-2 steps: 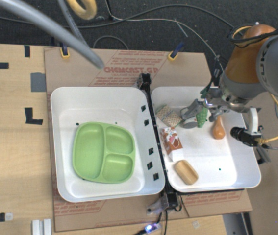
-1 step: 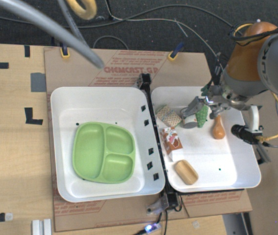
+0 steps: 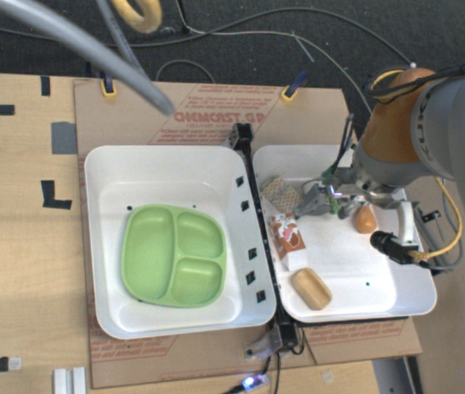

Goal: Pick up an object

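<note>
The claw [image 3: 318,197] hangs low over the right bin [image 3: 412,302], near its back left part, with its metal fingers pointing left toward the divider; whether they are parted or closed I cannot tell, and nothing can be seen between them. Just left of the fingertips lies a pad [image 3: 279,191], tan with a fine checkered pattern, close beside the claw but whether touching is unclear. In front of the pad, along the bin's left wall, sits a packet [image 3: 287,236], red-brown and white with a printed face (partly crumpled). Nearer the front lies a bun [image 3: 311,289], tan and oblong, well apart from the claw. A small orange egg [image 3: 366,218] rests just right of the claw, under the wrist. The left bin [image 3: 101,179] holds a green tray [image 3: 174,255] with three compartments.
</note>
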Available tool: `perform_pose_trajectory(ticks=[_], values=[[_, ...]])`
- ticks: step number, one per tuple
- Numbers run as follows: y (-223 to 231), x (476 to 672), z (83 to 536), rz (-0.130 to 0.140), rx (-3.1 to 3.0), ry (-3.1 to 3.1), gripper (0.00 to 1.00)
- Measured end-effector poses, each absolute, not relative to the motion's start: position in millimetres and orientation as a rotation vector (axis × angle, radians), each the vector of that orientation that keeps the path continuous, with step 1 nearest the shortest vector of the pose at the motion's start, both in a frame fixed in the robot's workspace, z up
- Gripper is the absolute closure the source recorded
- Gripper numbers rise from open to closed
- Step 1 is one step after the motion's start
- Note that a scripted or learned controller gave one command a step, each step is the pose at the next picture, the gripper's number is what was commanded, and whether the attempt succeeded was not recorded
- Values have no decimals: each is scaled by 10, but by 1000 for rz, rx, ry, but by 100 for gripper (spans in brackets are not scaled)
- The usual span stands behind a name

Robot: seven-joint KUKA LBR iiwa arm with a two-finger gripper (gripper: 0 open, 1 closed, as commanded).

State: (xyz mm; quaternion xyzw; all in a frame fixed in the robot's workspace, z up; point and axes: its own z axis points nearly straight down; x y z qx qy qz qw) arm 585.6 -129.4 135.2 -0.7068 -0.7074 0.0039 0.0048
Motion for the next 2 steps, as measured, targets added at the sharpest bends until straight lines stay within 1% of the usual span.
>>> perform_pose_trajectory(ticks=[1,2], values=[[-1306,5914,1107,-12,-2229,-2230,0],[-1294,5898,1144,-6,-2223,-2226,100]])
